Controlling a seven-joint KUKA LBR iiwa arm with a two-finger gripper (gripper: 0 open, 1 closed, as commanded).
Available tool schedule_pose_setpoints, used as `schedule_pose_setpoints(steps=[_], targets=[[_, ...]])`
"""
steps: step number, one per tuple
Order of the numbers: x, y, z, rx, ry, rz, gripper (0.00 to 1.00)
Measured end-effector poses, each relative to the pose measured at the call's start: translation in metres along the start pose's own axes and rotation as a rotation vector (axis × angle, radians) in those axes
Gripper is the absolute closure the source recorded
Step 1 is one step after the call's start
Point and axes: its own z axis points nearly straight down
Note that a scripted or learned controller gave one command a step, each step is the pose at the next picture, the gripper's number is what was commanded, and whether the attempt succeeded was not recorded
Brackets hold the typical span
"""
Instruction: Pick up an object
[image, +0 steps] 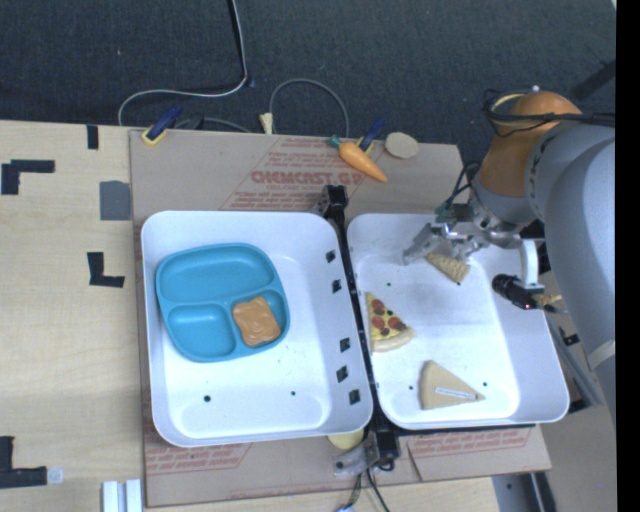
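Our hand (447, 243) is low in the right bin (520, 400), near its far edge. Its fingers are spread a little, and a small tan cone-shaped thing (449, 266) sits right at the tips. We cannot tell if the fingers really pinch the cone or only touch it, so we do not say we hold it yet.

Two more toys lie in the same bin. A pizza slice (386, 323) rests by the wall on the left side, and a tan wedge (446, 386) rests near the front. Both are well apart from the hand. In the left bin (200, 420) there is a blue tray (215, 290) with a little brown bear biscuit (257, 321) in one corner part.

To do this step well, we think the fingers need to go on both sides of the cone, not on top of it. We should squeeze softly, since a cone can roll or pop out. Then we lift straight up and slowly, and we look to see if the cone comes along.
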Motion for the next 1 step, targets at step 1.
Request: schedule_pose_setpoints(steps=[1], targets=[[-0.0216, 0.0017, -0.0035, -0.004, 0.003, 0.0, 0.0]])
